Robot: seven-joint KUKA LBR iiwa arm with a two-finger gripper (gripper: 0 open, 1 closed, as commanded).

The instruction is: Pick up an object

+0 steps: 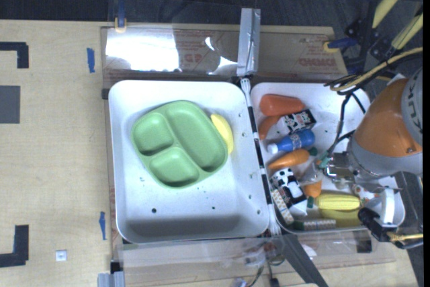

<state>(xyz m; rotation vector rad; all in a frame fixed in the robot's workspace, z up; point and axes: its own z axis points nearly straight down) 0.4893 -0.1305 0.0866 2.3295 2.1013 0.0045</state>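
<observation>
While I view the bench from above, the left white bin (134,212) carries a green three-compartment plastic tray (179,142) with a yellow rounded piece (224,131) touching its right edge. I see the grey arm with its orange band (384,131) lowered over the right white bin (316,92). The gripper (334,170) sits among an orange oval toy (282,104), a blue bottle (294,142) and a yellow corn cob (339,201); I cannot tell its grip state.

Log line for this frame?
arm: over right bin | gripper: low among toys, nothing seen held | left bin: green tray
</observation>
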